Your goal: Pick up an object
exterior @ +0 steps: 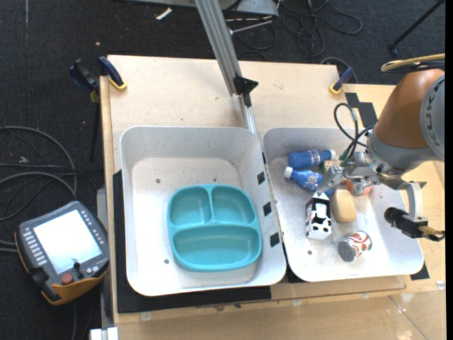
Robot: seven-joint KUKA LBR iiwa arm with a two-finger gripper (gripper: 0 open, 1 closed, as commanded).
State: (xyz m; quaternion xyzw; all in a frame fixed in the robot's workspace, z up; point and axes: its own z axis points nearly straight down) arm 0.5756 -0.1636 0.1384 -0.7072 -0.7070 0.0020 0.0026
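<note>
Camera view showed you the arm (414, 119) reaching in over the right bin (396, 261), where the pickable things were clustered: blue bottles (308, 168), a tan block (344, 206), a black-and-white cow-patterned carton (320, 218) and a small red-and-white ball (359, 241). That crowding likely kept candidates within one reach. The tool (354, 172) sat just beside the bottles; you could not tell its state. The teal divided plate (212, 227) lay alone in the left bin (141, 154). No writing was readable.
</note>
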